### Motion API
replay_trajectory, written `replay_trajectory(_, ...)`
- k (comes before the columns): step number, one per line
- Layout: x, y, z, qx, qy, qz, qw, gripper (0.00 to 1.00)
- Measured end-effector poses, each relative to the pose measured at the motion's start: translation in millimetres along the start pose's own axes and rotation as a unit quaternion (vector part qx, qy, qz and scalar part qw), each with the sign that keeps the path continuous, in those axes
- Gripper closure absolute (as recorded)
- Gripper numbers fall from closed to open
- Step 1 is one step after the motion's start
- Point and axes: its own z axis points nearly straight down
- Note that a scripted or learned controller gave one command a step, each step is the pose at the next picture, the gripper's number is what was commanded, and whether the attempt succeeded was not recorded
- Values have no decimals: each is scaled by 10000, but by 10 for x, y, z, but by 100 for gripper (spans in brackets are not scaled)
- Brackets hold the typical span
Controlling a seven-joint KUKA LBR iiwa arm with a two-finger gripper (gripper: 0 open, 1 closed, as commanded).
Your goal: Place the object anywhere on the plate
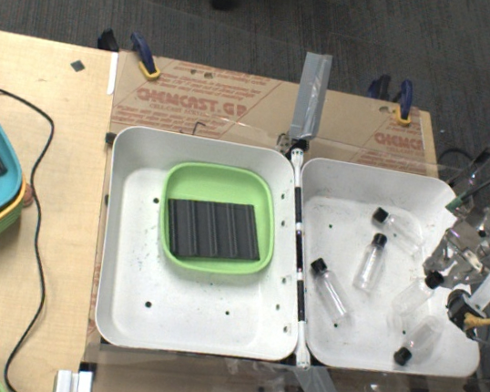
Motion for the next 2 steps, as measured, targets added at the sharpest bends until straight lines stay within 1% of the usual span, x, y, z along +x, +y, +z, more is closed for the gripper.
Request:
replay_trajectory(1,0,0,-1,-1,1,1,10000,0)
replay_trajectory(2,-252,-59,-429,0,1,1224,9925,0)
